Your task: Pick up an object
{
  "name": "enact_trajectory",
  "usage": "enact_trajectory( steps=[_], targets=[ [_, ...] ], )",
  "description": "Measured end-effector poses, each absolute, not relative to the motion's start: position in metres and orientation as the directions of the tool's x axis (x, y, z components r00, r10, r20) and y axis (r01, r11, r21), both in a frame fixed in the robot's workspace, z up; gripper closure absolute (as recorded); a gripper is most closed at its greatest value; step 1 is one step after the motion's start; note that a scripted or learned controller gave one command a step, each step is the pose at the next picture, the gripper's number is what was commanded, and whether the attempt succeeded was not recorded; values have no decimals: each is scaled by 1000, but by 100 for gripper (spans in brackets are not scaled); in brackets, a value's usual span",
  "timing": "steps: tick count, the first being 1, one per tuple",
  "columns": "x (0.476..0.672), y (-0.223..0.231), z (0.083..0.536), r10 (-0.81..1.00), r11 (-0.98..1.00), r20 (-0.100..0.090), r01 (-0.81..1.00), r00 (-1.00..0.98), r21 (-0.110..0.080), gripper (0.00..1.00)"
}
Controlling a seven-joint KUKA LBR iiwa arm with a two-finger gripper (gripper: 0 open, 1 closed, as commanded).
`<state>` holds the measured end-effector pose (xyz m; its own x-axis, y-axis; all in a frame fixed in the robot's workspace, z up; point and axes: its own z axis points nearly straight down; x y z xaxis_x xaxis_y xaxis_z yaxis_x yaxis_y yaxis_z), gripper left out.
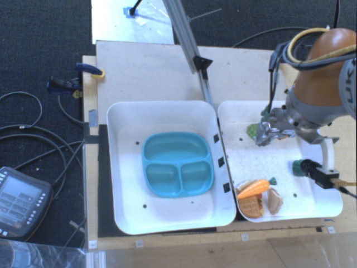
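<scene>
My gripper hangs over the upper part of the right bin, its metal fingers pointing left toward a small green object that lies just beside them. At the right bin's front left corner sit an orange carrot, a waffle-like brown piece and a pale beige piece. A blue divided plate rests in the left bin.
A black and green fitting on the arm hangs over the right bin's right side. A grey camera pole slants down to the divider between the bins. Cables and a pendant lie left of the bench.
</scene>
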<state>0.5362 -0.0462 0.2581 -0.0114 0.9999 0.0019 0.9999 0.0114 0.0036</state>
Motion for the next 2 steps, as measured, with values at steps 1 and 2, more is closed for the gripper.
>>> enact_trajectory(
  steps=[1,2],
  targets=[
    [534,3,244,1000,11,2,1000,-11,1,100],
    [520,63,237,1000,12,3,1000,-12,0,100]
  ],
)
